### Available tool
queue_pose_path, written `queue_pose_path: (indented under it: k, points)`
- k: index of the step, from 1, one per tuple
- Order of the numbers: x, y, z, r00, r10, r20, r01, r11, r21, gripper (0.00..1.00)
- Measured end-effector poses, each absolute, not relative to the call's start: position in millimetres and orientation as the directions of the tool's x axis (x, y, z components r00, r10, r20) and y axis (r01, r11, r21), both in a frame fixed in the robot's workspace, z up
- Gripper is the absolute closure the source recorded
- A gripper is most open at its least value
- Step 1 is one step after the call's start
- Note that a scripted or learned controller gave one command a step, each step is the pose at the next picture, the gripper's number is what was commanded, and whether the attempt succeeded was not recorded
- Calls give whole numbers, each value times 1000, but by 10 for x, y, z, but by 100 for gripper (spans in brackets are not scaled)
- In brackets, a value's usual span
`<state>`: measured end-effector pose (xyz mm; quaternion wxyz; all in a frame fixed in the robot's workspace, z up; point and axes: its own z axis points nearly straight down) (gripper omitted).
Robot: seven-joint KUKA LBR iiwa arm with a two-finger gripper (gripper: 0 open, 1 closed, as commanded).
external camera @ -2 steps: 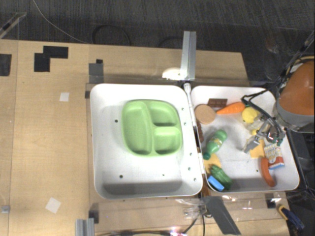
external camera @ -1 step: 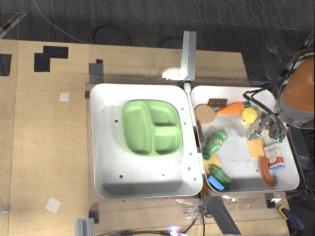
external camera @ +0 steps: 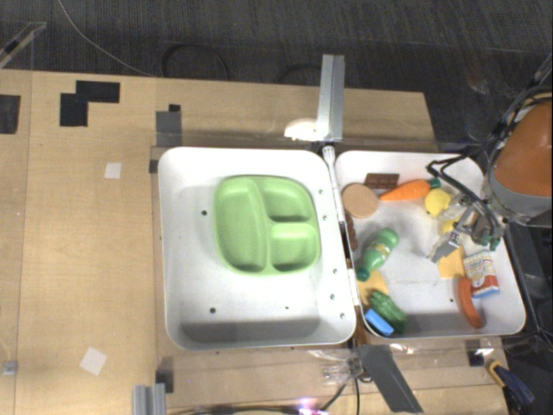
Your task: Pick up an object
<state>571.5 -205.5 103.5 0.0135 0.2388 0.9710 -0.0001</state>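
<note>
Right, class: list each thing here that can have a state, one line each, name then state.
Green divided plate: right way up in the left bin, nothing on it.
Green bottle: lying on its side in the right bin.
Toy carrot: lying flat.
Gripper: low over the right bin, nothing seen between its fingers.

No text, label or number can be read on any item.

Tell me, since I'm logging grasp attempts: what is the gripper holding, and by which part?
Cannot be told: the gripper hovers low in the right bin, with nothing visibly between its tips.
</note>
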Motion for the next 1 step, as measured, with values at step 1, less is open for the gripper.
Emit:
queue_pose_path:
  k: [1]
  points:
    - [5752, -1997, 889, -816, 577, -10, 577, 817, 4, 0]
